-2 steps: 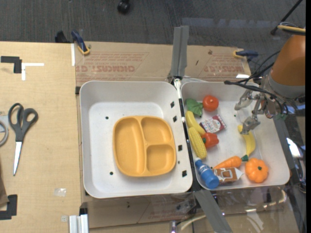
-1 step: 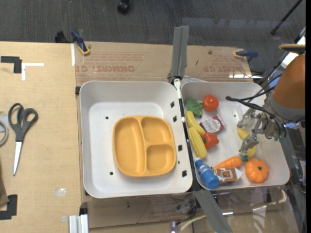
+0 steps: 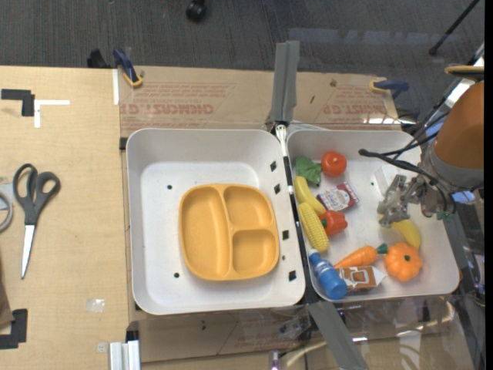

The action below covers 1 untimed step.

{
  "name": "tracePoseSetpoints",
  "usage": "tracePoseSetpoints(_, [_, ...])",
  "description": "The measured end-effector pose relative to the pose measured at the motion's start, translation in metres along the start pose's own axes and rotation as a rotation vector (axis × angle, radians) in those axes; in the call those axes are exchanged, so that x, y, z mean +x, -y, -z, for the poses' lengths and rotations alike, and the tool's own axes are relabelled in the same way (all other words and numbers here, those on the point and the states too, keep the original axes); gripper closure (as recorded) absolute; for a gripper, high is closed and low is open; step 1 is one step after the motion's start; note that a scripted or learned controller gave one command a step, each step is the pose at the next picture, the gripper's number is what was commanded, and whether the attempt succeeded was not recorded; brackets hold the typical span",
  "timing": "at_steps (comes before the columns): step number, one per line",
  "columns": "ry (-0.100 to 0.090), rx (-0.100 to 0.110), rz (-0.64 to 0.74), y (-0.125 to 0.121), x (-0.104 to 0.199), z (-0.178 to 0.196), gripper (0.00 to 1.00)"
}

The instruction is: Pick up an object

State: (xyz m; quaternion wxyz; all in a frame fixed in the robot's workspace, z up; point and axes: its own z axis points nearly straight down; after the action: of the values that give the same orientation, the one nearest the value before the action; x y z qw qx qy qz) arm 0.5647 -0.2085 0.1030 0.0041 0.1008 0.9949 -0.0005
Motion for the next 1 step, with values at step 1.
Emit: tracePoseSetpoints(1, [0.0,0.0,0.0,-0.0001,-0.0001,0.0,0.0])
